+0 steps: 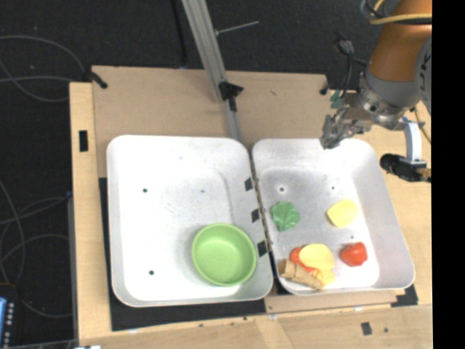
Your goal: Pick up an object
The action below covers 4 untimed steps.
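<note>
Nearest edge of the right bin (367,158): a tan, rough-edged flat piece (300,275) touching a glossy yellow rounded lump (317,256); a smooth red piece (354,254) just beside. Farther in, a crinkled green leafy piece (285,215) and a smooth yellow lemon-shaped piece (342,212), apart from each other. Left bin (160,173), matte white with specks, holds a round light-green plastic bowl (224,254). My gripper (333,138) hangs over the right bin's far rim, touching none of the objects; finger state: can't tell. No readable writing.
</note>
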### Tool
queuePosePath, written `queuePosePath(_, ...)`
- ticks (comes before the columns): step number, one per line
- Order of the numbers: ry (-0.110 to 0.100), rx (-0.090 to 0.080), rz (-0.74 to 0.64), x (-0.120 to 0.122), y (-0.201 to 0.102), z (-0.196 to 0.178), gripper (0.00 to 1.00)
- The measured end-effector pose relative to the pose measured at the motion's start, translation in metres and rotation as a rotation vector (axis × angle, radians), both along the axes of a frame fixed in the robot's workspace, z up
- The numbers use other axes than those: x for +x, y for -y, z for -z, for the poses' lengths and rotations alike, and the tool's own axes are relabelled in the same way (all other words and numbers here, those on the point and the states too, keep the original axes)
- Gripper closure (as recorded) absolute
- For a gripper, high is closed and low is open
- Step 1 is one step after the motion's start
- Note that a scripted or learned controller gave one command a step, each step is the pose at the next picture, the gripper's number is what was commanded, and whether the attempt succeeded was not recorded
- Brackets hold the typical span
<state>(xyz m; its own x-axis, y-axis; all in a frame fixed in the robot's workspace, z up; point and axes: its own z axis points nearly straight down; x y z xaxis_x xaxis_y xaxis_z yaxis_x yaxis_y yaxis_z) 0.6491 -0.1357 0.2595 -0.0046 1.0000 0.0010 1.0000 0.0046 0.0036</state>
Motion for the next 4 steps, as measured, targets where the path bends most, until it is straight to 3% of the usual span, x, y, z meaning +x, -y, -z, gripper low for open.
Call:
queuePosePath(2, -0.004, -0.002, -0.001, -0.013, -0.098, 0.018, 1.0)
queuePosePath(4, -0.005, -0.001, -0.002, -0.047, -0.197, 0.034, 1.0)
